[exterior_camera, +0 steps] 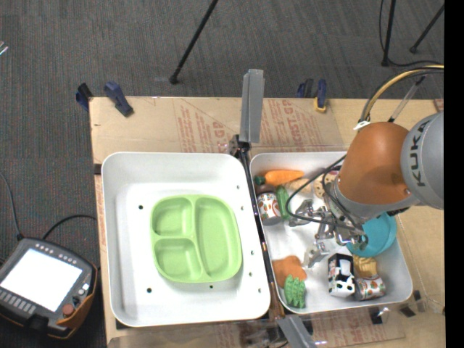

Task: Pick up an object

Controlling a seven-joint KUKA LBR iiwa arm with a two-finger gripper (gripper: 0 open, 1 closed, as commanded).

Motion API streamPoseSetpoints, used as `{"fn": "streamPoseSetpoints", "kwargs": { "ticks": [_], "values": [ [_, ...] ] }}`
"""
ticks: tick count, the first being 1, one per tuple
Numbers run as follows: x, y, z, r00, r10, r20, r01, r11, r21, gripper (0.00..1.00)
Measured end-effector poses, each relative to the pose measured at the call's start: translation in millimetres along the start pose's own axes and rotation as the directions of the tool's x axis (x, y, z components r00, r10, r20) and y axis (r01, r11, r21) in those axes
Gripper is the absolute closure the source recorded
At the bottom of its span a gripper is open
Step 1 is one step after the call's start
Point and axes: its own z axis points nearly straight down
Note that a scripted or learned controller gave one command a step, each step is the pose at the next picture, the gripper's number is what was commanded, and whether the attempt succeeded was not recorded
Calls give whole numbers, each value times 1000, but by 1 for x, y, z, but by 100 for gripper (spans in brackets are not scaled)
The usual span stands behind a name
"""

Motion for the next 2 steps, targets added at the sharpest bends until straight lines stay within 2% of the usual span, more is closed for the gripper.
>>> {"fn": "streamPoseSetpoints", "kwargs": {
  "ticks": [1, 2],
  "values": [
    [-90, -7, 2, 985, 172, -19, -172, 985, 2, 0],
    [-41, -69, -1, 996, 94, 1, -94, 996, 3, 0]
  ]
}}
